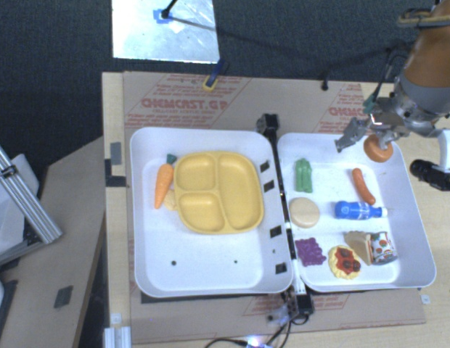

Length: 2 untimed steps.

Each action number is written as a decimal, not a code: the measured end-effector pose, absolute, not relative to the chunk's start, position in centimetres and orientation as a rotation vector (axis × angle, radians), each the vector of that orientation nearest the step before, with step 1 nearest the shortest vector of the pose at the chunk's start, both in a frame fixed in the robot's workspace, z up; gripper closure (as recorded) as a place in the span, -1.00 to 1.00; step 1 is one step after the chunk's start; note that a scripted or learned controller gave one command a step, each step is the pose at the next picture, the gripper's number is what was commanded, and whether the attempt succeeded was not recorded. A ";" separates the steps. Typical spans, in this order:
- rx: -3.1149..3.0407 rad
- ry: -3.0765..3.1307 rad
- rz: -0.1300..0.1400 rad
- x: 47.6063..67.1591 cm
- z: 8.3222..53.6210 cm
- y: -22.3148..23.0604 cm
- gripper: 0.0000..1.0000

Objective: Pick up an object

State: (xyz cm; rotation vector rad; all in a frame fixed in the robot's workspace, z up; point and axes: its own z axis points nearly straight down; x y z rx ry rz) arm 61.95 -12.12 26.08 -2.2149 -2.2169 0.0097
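Observation:
My gripper (359, 146) hangs over the far right corner of the right bin (421, 267), open, with one grey finger (345, 139) splayed to the left. An orange ring-shaped toy (378, 149) sits right beside it, under the wrist; white bin floor shows between the toy and that finger. Further down in this bin lie a green vegetable (303, 175), a red sausage (363, 185), a blue bottle (359, 210), a beige disc (305, 212), purple grapes (310, 251), a pizza slice (345, 262) and a small carton (382, 247).
The left bin (149, 267) holds a yellow divided plate (210, 191) with a carrot (162, 185) to its left. A black divider (277, 194) runs between the bins. A black part (432, 174) juts in beyond the right bin's edge.

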 end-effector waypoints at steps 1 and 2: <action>-2.219 -2.226 -0.002 62.2 26.7 -12.1 -1.00; -2.218 -2.222 0.002 62.1 20.5 -11.8 -1.00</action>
